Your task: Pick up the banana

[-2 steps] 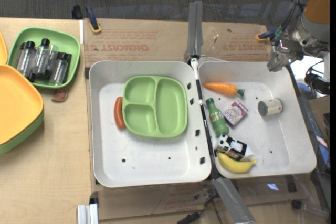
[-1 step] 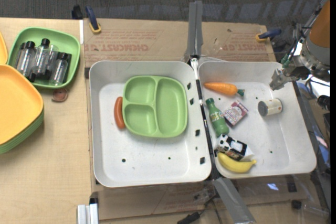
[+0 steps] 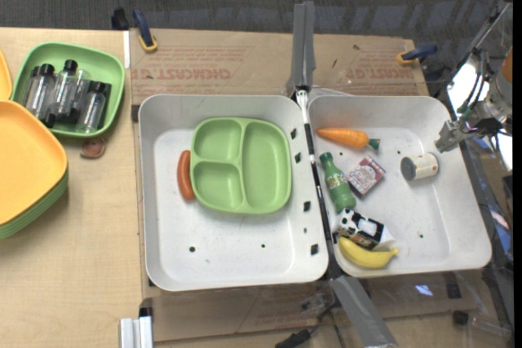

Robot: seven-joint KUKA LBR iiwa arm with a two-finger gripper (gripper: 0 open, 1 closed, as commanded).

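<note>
The yellow banana [image 3: 367, 254] lies in the right bin's [image 3: 440, 240] near-left corner, curved side toward the front wall. A black-and-white object [image 3: 361, 226] touches it on the far side. My gripper [image 3: 451, 137] hangs at the right bin's far-right rim, well away from the banana, with the arm coming in from the right edge. Nothing shows held in it.
The right bin also holds a carrot [image 3: 347, 138], a green bottle [image 3: 336, 182], a pink packet [image 3: 366, 176] and a white roll [image 3: 419, 167]. The left bin [image 3: 163, 240] has a green divided plate [image 3: 242, 165] and a red sausage [image 3: 186, 174]. Orange plates [image 3: 24, 167] and a green tray of bottles [image 3: 69, 90] sit far left.
</note>
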